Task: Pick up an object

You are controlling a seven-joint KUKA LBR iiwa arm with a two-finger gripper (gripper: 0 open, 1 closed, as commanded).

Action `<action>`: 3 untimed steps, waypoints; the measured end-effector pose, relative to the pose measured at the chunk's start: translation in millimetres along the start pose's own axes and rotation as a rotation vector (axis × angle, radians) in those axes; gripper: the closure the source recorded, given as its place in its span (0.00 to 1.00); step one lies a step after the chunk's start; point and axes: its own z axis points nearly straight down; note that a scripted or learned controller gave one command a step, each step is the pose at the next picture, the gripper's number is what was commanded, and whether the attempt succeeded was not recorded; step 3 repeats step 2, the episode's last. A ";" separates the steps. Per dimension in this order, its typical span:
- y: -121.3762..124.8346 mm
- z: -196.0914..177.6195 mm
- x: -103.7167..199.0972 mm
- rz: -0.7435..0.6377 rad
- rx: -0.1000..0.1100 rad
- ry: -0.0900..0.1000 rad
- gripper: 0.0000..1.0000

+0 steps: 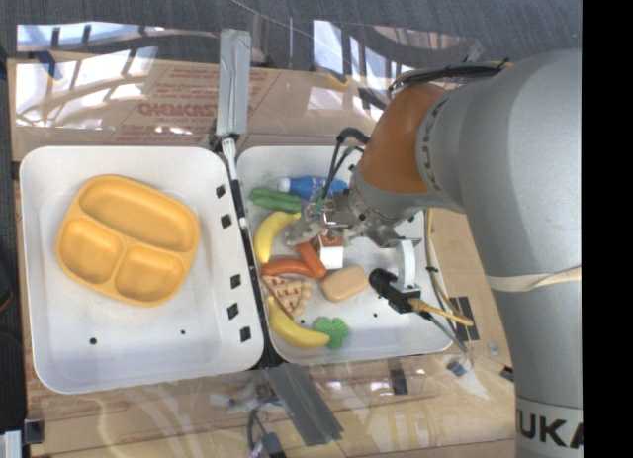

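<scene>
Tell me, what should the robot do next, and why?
Probably lower a little. The gripper hangs over the toy food in the right bin, near the carrot and upper banana, and I can't see it holding anything.

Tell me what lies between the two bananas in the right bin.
In the camera view, between the upper banana and the lower banana lie a hot dog and a pizza slice.

A cluster of toy food items is seen in the right bin [420, 342]: two yellow bananas [269, 235] [295, 331], a green pod [281, 199], an orange carrot [312, 259], a sausage [285, 268], a pizza slice [289, 295], a tan bread piece [344, 284] and green broccoli [334, 329], closely grouped.
</scene>
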 end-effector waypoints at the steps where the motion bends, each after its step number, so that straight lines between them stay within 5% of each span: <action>1: 2.3 -13.4 -0.7 -0.004 -0.006 -0.002 1.00; 2: 59.0 -100.3 74.9 0.112 -0.015 0.001 1.00; 3: 59.0 -100.3 74.9 0.112 -0.015 0.001 1.00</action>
